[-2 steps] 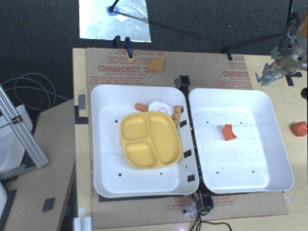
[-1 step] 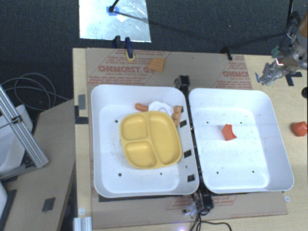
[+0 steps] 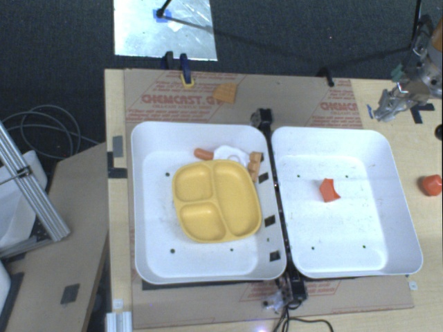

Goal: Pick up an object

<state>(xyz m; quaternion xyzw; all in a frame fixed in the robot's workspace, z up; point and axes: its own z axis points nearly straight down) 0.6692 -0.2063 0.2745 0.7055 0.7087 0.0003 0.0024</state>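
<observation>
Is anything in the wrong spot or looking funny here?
Yes. A small orange-red thing sits on the bench outside the right bin, and a tan block lies on the board behind the left bin. Both are outside the bins, where the other objects sit.

Right bin (image 3: 387, 206) lies open around one orange piece (image 3: 329, 190)
</observation>
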